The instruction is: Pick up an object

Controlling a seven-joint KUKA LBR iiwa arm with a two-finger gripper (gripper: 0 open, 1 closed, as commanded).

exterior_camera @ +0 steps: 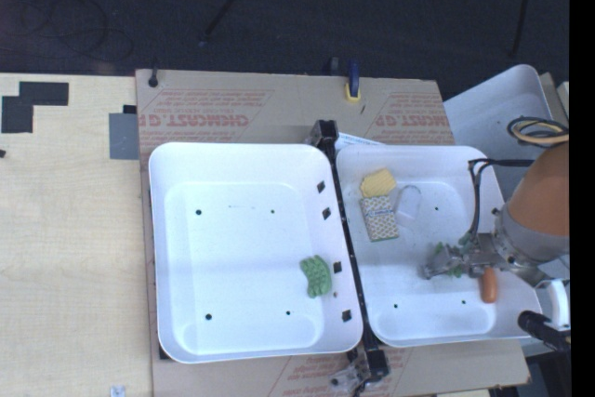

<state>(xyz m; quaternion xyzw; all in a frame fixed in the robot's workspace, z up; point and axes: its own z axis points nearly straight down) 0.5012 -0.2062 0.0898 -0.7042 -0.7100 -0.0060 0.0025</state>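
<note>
Pincer (pixel 437 267) — mid right bin (pixel 409 335)

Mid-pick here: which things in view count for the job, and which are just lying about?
Job:
pincer, low in the right bin
green thing by the pincer
orange thing
yellow block
patterned packet
clear cup
green toy in the left bin

Lying about:
blue-yellow clamp
cardboard
</note>
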